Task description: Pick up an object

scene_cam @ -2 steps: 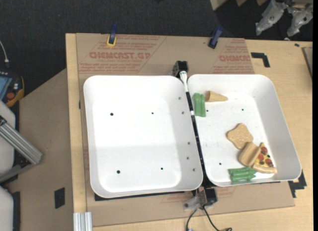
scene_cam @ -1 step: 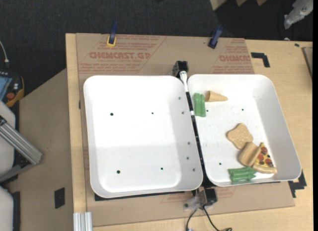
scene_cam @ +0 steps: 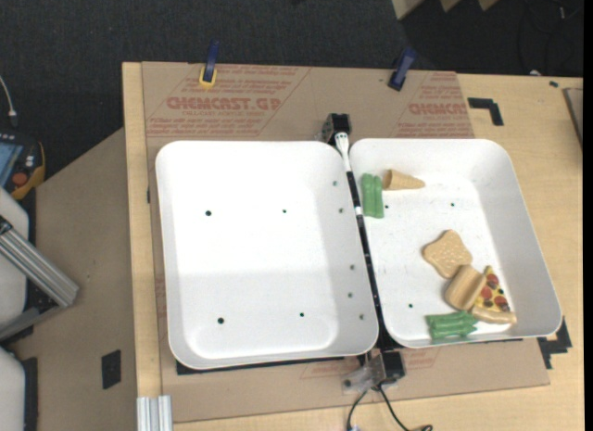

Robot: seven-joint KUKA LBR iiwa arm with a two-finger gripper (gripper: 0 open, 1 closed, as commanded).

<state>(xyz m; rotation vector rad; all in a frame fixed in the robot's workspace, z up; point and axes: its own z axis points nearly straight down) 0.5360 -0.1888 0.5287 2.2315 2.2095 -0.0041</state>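
Cardboard bench (scene_cam: 278,95); right bin (scene_cam: 521,199): green stick (scene_cam: 372,196) against left wall, pizza slice (scene_cam: 492,297) by front rim; hand: cannot tell.

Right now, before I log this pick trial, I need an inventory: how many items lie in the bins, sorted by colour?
Green: 2, the green stick by the divider and the green piece at the near edge.
Tan or brown: 3, the cone-shaped piece, the toast slice, the bread roll.
Multicoloured: 1, the pizza slice.
Total: 6, all in the right bin.
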